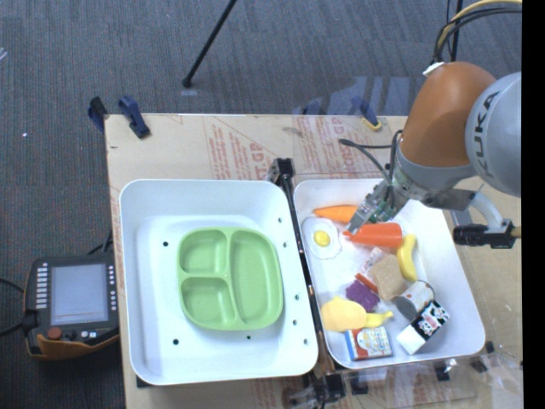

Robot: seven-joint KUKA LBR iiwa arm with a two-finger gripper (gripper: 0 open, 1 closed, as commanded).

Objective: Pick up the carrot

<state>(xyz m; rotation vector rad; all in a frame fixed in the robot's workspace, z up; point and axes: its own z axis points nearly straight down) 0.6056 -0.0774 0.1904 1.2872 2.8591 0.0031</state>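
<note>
Gripper (361, 217) just beside carrot (337, 213)

bench (213, 143): brown board | on it: left bin (136, 228), right bin (464, 288), side by side

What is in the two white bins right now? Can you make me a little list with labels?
left bin: green plate with three compartments
right bin: toy food
carrot: near the far edge, lying flat
gripper: just right of the carrot
fried egg: beside the carrot
banana: right of the egg
</note>
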